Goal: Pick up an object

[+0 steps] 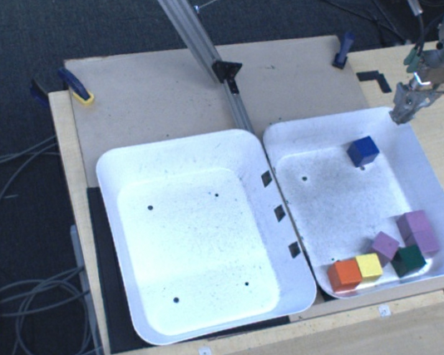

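Note:
A blue block (362,150) lies alone in the upper part of the right bin (423,172). Along that bin's front right corner sit an orange block (345,273), a yellow block (369,266), a small purple block (385,244), a dark green block (408,259) and a taller purple block (419,230). My gripper (406,106) hangs at the right bin's far right corner, above its rim, right of the blue block and apart from it. Nothing shows between its fingers.
The left bin (130,230) stands beside the right one, with a row of black clips between them. A slanted metal pole (199,41) rises behind the bins. Blue clamps (76,85) hold the board's back corners. Cables lie on the floor at left.

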Controlling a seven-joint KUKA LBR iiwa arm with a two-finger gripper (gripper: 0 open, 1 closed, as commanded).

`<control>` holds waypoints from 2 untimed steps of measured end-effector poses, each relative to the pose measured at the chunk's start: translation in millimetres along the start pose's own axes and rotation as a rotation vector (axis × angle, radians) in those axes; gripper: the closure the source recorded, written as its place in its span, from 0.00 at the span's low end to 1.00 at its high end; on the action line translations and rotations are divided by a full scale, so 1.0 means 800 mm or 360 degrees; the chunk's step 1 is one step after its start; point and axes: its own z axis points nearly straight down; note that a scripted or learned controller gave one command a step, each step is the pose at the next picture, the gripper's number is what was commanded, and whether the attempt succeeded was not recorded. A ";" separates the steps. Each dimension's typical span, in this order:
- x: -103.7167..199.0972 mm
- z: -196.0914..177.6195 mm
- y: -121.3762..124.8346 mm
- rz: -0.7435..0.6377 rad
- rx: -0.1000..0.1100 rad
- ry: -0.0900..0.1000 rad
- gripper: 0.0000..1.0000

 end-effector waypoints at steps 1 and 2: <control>0.069 0.023 0.008 -0.0007 0.0017 0.0009 1.00; 0.127 0.022 0.013 -0.0007 0.0016 0.0008 1.00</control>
